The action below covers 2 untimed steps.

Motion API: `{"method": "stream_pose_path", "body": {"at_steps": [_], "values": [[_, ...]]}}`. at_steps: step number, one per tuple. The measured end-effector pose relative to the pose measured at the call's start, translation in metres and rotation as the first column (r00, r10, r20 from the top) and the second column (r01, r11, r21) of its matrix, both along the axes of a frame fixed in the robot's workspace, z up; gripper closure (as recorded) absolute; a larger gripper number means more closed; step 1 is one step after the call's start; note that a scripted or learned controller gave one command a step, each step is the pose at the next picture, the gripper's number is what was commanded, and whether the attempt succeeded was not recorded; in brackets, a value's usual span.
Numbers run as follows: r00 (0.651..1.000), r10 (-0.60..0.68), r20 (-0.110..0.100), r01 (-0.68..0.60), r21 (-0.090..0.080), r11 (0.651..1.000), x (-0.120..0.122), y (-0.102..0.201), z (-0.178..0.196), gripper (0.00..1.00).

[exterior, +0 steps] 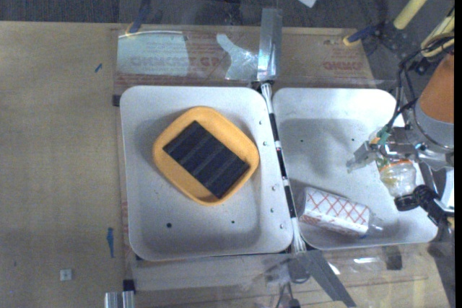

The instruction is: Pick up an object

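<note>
The gripper point(390, 155) is seen at the right edge of the right bin point(325, 108), hung from a grey arm point(437, 112) with an orange band above the wrist. Its metal parts are crowded with cables, and whether it is spread wide or drawn narrow cannot be told. A small crumpled packet point(398, 175), pale with yellowish and green print, is seen directly under it, close against the metalwork; whether it is gripped cannot be made out.

Below and to the left of the gripper, near the bin's front wall, a flat oblong packet point(336, 212) is lain at a slight slant. It is white with a red criss-cross pattern, and its right end tapers to a clear crimped tip. It is apart from the gripper.

Well to the left of the gripper, in the left bin point(144, 119), a rounded square tray point(206, 155) of smooth orange plastic is set cornerwise. A dark ribbed panel is held in its middle, crossed by thin lines.

Both bins are shallow, white, matt and round-cornered, touching along a seam. They are borne on a bench point(50, 155) of pale brown board.
</note>
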<state>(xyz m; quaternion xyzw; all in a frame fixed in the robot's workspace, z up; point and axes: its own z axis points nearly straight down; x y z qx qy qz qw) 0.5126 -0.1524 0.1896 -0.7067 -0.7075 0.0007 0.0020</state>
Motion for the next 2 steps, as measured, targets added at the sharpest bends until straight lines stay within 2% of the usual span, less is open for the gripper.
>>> {"method": "stream_pose_path", "body": {"at_steps": [1, 2], "values": [[1.0, -0.001, 0.004, 0.001, 0.0, 1.0, 0.0412, -0.0487, -0.0964, 0.0], [1.0, -0.004, 0.006, 0.004, 0.001, 1.0, 0.0411, -0.0499, -0.0871, 1.0]]}}
